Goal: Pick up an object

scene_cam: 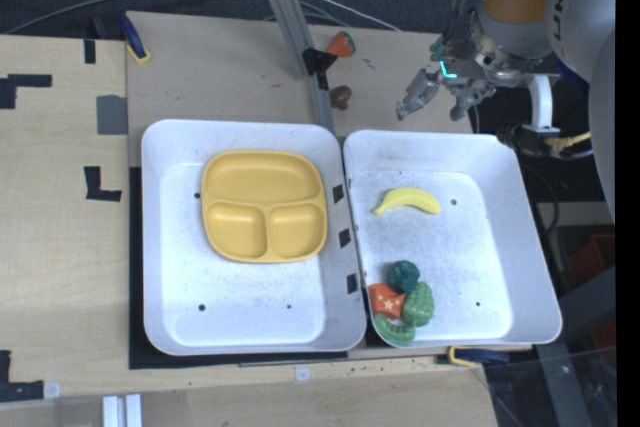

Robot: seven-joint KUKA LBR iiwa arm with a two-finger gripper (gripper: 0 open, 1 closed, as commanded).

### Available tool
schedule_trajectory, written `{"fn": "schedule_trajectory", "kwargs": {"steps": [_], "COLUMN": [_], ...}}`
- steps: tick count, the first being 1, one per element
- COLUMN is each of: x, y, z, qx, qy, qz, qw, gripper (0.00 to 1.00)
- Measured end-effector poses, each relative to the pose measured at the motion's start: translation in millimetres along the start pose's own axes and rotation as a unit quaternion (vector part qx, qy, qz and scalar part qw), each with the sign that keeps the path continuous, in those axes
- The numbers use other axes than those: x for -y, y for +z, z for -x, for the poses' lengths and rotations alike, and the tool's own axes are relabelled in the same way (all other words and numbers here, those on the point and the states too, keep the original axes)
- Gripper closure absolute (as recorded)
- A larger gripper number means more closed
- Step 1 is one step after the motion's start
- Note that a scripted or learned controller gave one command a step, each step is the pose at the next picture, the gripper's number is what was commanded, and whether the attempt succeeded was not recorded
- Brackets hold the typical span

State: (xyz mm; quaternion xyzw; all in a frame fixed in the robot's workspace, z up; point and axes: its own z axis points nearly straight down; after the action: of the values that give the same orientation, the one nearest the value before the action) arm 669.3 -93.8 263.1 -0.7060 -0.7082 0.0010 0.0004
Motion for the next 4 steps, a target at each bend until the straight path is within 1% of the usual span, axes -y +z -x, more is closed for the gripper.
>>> {"fn": "schedule_trajectory", "kwargs": {"steps": [1, 3, 4], "x": [-8, 4, 3], "y": [49, 176, 163], "z": [-2, -4, -5], "qx": [0.000, 0.000, 0.000], "qy": [0.000, 0.000, 0.000], "qz": [-0.002, -0.003, -0.001], "qw": [1.0000, 1.0000, 1.0000], "gripper": [0.00, 0.00, 1.00]}}
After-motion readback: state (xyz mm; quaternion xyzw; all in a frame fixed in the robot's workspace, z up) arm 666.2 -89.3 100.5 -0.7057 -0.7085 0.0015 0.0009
